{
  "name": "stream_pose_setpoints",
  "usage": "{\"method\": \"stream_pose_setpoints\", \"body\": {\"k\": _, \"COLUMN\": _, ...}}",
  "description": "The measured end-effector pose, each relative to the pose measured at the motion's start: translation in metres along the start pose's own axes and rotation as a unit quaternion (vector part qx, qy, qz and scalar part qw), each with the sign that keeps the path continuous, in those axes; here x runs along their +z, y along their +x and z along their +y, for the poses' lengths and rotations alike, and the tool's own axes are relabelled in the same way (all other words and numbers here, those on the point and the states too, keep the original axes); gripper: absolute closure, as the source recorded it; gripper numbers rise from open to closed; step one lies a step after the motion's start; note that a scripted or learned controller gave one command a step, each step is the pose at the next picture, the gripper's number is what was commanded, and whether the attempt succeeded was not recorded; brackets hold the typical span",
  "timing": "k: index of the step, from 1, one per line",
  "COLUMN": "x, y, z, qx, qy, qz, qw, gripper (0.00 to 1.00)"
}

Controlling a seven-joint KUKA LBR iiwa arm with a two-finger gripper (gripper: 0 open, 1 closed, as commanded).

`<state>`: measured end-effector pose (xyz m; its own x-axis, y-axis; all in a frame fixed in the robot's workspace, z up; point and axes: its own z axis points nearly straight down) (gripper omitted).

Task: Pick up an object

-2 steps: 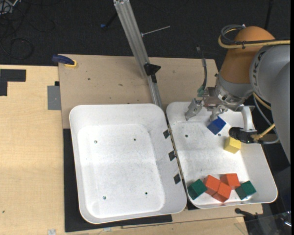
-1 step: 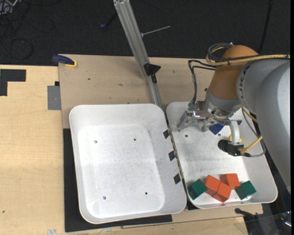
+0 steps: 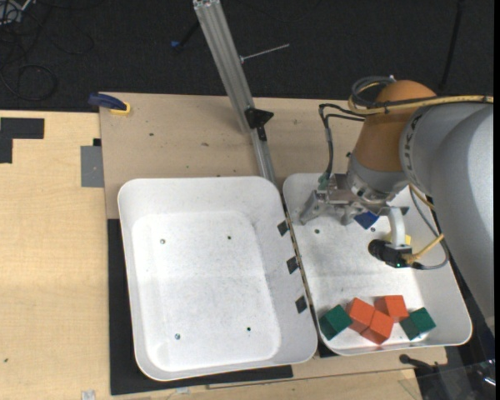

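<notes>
**A:** How far along is the pick?

**B:** Early or midway, I'd judge. The gripper sits low at the far end of the right bin, close to a blue object that peeks out just right of it. Nothing is visibly lifted.

**A:** Is the claw clamped on the blue piece?

**B:** I cannot tell; the wrist hides most of the mechanism, and whether the claw stands apart or together is unclear from this slant.

**A:** And the other candidates?

**B:** They lie clustered at the near end of the same bin, well apart from the gripper: two orange blocks touching each other, flanked by a green block on the left and another green block on the right (all look like small cubes with crisp edges, likely easy to pinch). The left bin plays no part yet.

**A:** So what's left?

**B:** Securing one piece and raising it clear of the bin.
</notes>
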<state>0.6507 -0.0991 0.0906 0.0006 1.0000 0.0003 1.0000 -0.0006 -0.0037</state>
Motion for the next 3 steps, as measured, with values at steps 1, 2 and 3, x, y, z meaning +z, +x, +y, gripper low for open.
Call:
{"method": "stream_pose_setpoints", "body": {"k": 1, "x": -0.01, "y": -0.001, "z": 0.0, "qx": 0.002, "qy": 0.0, "qz": 0.0, "qw": 1.0, "gripper": 1.0}}
{"method": "stream_pose_setpoints", "body": {"k": 2, "x": -0.053, "y": -0.006, "z": 0.002, "qx": 0.003, "qy": -0.003, "qz": 0.0, "qw": 1.0, "gripper": 1.0}}
{"method": "stream_pose_setpoints", "body": {"k": 3, "x": -0.106, "y": -0.008, "z": 0.003, "qx": 0.001, "qy": -0.004, "qz": -0.001, "qw": 1.0, "gripper": 1.0}}
